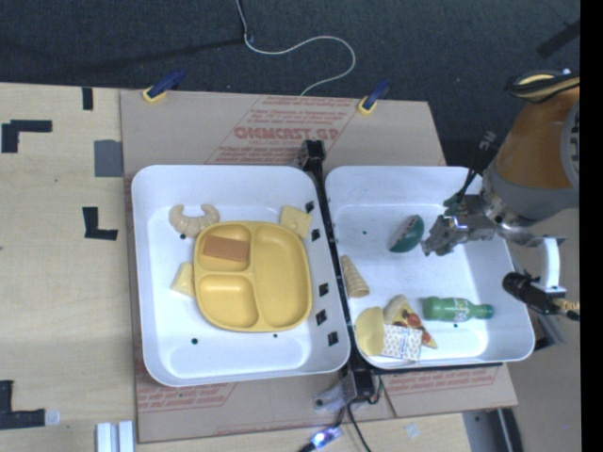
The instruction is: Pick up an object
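The tool [443, 237] hovers beside a dark green object [407, 234].

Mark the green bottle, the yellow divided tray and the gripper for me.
green bottle [452, 309], camera view, on its body
yellow divided tray [273, 281], camera view, on its right compartment
gripper [441, 243], camera view, at its fingertips

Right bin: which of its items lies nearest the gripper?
The dark green curved piece, just left of the gripper; the green bottle lies further toward the bin's front.
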Motion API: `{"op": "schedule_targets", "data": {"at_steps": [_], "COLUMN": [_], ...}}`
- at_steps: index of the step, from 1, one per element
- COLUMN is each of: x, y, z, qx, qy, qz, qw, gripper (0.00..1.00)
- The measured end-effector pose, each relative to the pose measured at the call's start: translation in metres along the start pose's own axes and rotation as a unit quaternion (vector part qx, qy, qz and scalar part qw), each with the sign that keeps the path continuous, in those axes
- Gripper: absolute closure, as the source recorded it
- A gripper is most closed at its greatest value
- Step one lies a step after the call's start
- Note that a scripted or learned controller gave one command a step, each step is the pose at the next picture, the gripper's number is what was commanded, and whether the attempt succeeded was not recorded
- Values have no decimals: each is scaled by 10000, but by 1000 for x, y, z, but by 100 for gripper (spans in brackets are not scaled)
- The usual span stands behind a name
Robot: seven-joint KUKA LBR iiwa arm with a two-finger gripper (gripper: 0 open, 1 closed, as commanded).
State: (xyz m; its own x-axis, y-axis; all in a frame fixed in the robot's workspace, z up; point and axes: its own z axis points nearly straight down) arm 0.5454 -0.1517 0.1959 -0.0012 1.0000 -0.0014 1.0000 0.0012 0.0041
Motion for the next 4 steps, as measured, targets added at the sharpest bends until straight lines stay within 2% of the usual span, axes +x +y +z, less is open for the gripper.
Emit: {"op": "schedule_targets", "data": {"at_steps": [1,4], "x": [0,143], "y": [1,-25], "z": [-30,-18], "qx": [14,40], "qy": [6,18], "qz": [-3,-31], "qw": [10000,10000], "gripper": [100,100]}}
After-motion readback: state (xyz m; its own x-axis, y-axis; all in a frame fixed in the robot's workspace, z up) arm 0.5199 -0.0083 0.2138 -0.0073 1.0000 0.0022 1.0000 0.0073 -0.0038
